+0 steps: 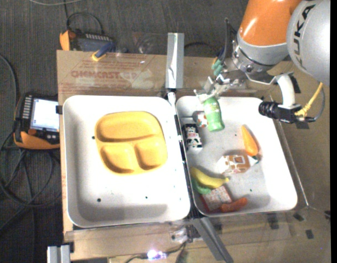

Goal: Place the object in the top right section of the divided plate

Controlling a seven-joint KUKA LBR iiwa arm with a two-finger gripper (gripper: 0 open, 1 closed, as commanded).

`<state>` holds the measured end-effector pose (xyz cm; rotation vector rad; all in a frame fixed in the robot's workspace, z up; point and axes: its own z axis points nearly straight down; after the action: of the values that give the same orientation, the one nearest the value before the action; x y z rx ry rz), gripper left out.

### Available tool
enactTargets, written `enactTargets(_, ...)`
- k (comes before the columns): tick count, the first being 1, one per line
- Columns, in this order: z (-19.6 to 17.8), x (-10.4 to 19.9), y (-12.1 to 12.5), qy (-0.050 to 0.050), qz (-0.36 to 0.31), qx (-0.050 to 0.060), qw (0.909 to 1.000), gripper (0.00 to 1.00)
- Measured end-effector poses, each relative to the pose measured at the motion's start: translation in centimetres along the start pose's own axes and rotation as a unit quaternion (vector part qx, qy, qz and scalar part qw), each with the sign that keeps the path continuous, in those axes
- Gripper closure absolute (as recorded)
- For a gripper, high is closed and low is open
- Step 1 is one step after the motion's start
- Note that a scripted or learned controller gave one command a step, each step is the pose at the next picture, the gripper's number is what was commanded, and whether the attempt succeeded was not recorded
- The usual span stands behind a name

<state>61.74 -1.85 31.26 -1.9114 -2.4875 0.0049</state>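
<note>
Green bottle (pixel 213 115) hangs over the far end of the right bin (pixel 283 163), clamped in the gripper (pixel 211 95).

From largest to smallest: the arm (pixel 278 21) enters from the right; 2 white bins sit on the bench; the left bin (pixel 75 163) carries the yellow divided plate (pixel 132 141); the right bin holds a banana (pixel 207 178), a carrot (pixel 250 139) and a small carton (pixel 237 163). The gripper is closed on the bottle's top.

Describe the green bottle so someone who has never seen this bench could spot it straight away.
Start at the right bin, the one crowded with small items. Look to its far edge, just below the claw: the green bottle stands out there, tilted, with a pale cap end pointing up. It is the tallest green item; the banana and carrot lie nearer.
</note>
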Motion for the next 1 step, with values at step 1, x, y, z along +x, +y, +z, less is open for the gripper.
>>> enactTargets(1,-7.45,2.18,-3.14,-0.003,-0.124,-0.001,0.9922,1.00)
